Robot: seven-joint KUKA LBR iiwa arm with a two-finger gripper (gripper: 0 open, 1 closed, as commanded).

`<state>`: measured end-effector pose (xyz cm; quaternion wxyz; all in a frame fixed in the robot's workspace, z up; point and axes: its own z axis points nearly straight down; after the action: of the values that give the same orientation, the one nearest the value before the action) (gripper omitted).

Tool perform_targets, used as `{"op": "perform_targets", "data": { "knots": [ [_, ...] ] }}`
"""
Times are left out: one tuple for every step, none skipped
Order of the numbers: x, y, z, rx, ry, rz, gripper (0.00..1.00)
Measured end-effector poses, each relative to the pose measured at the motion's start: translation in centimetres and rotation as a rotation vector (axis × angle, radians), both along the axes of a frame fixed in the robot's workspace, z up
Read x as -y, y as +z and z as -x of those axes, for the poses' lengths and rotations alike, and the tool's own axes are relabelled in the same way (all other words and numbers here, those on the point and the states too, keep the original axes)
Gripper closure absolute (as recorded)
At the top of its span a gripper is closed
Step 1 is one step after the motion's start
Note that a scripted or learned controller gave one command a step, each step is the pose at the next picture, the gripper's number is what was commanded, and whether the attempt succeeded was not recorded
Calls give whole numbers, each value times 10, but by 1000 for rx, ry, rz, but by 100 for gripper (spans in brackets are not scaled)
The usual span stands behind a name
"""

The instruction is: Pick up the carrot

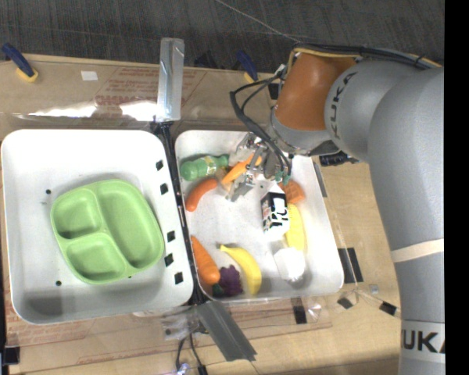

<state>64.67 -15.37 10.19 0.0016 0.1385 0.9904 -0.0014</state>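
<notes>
The gripper point(246, 170) hangs low over the far part of the right bin point(328, 241), and a small carrot point(234, 172) sits pinched between its fingers. Just left of that carrot lies a green bottle point(200, 166), and nearer the camera from the bottle an orange pepper-like piece point(200, 194) rests on the bin floor. Right of the gripper stands a black-and-white carton point(274, 211), touching a yellow banana point(295, 226); a white cup point(290, 264) lies below them. At the bin's near edge lie a second carrot point(204, 262), purple grapes point(228, 281) and another banana point(246, 266). The left bin point(23, 162) carries a green divided plate point(105, 230).
</notes>
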Motion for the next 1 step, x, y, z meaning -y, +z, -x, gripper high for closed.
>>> {"op": "perform_targets", "data": {
  "knots": [
    [-18,49,62,3,58,-1,0]
  ]
}}
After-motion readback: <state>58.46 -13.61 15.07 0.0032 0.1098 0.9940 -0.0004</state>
